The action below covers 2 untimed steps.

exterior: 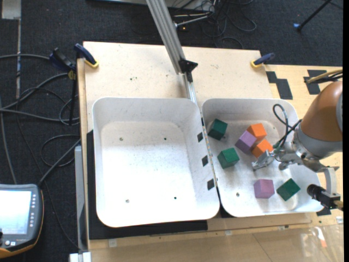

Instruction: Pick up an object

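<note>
Camera view, hand [263,161] touching orange cube [263,147] (right bin [229,109])

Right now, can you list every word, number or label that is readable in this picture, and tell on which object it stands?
No text is readable.
Handheld screen device: its display is lit, but too small and blurred to read.
Black squares on the board: patterns, not letters.
Coloured blocks in the right bin: no visible marks.
</note>
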Tool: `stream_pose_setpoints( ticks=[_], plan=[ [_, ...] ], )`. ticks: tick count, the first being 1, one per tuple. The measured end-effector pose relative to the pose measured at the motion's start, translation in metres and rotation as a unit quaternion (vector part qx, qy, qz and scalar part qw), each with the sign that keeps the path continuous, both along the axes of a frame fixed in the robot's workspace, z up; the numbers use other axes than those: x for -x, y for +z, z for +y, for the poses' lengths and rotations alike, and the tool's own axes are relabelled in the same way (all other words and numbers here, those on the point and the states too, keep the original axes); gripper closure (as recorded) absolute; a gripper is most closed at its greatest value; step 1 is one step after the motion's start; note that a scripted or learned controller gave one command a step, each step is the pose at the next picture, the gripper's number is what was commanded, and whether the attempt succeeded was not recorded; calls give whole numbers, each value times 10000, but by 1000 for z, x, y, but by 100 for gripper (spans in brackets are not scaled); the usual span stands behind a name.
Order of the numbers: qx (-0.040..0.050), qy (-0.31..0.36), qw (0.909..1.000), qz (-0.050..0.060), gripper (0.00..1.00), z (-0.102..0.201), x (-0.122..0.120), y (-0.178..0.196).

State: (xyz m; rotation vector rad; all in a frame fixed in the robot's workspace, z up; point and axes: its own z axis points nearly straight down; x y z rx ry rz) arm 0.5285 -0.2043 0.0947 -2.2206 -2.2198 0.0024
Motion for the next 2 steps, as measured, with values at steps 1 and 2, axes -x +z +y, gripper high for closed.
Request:
stream_pose_setpoints(
  ticks=[1,2],
  plan=[
    [6,-1,10000,-23,100,-1,-1,13],
    [16,8,10000,-42,100,-7,-4,57]
  ],
)
